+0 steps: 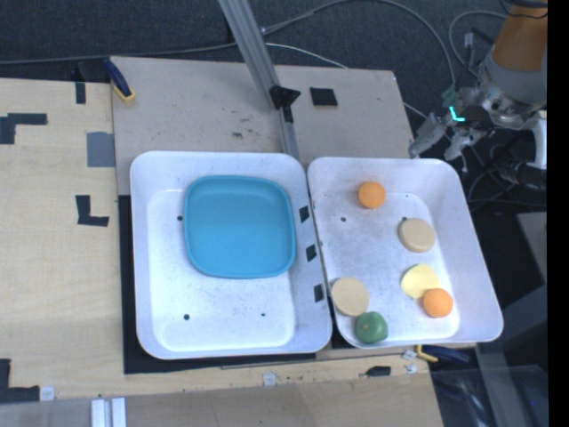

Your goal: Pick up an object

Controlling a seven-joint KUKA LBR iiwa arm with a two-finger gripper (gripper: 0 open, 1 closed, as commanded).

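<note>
The right bin [462,203] holds several small items: an orange ball [372,195] near the back, a tan disc [417,235], a pale yellow piece [418,280], another orange ball [436,302], a second tan disc [350,295] and a green ball [371,327] at the front. My gripper [441,139] hangs outside the bin, above its back right corner, with its two fingers spread apart and nothing between them.
A blue square plate [239,226] lies in the left bin [156,327]. A grey metal bar [258,52] slants down from the top to the gap between the bins. Cables [427,34] lie on the dark floor behind the right bin.
</note>
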